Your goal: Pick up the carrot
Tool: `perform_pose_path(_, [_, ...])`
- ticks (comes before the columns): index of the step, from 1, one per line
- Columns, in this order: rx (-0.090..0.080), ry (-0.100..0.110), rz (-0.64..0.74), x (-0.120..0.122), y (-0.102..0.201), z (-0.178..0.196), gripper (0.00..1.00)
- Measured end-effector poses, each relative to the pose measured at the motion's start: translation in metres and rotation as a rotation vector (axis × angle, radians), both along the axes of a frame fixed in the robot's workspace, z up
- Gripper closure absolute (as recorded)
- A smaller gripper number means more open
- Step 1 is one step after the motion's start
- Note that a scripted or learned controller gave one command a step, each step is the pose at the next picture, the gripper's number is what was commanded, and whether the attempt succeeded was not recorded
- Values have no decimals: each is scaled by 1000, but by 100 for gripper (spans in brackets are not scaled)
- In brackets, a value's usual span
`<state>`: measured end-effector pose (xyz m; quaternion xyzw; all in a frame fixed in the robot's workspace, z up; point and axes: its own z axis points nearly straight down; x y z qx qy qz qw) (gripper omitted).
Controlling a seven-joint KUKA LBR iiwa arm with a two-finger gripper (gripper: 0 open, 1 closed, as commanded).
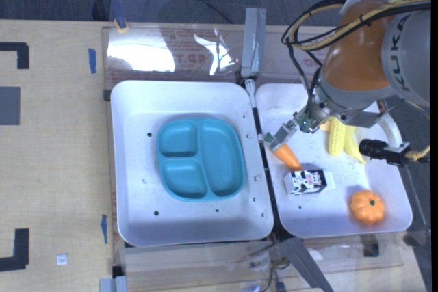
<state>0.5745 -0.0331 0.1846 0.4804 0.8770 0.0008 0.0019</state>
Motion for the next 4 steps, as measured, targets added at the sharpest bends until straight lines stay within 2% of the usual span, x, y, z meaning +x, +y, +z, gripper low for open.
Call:
perform_pose_path(1, [1, 6, 193, -23, -4, 1, 0])
perform_pose_path(2, [-1, 0, 159, 39, -12, 0, 0])
perform_pose_path(3, [0, 4, 239, 27, 2, 1, 0])
perform_pose_path(4, [0, 4, 718, -42, -6, 1, 0])
